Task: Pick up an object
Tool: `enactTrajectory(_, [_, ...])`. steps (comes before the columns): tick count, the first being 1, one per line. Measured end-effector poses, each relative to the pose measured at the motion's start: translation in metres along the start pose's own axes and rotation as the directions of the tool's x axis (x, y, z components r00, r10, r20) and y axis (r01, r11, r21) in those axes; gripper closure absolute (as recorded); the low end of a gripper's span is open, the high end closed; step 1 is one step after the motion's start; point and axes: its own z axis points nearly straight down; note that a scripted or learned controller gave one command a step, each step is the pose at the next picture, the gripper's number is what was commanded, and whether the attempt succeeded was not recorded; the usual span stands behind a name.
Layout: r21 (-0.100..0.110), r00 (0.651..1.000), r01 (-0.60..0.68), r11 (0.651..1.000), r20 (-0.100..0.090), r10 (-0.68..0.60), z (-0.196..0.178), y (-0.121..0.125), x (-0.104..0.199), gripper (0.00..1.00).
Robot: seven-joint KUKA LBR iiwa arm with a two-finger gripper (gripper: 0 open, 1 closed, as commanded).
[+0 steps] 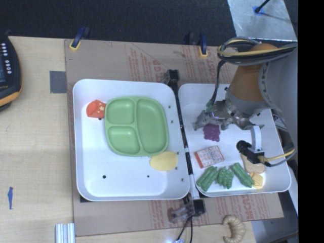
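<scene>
My gripper reaches down into the right bin, just above a purple bunch of grapes. The grapes lie right under the fingertips, and I cannot tell whether they are held. Near the gripper lie a small red-and-white card, several green pickle-like pieces and a tan piece along the bin's front right. The left bin holds a green divided plate, a red piece with a star and a yellow lemon-like piece.
The arm's grey and orange body covers the right bin's far right part. A black cable loops over that bin's right side. A tan curled object lies on the bench in front of the bins. A black pendant sits at far left.
</scene>
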Motion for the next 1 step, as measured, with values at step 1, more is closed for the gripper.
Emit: enactTrajectory(1, [0.006,1.000,-0.006,1.000,0.000,0.006,-0.0001,-0.0300,-0.0252,0.00])
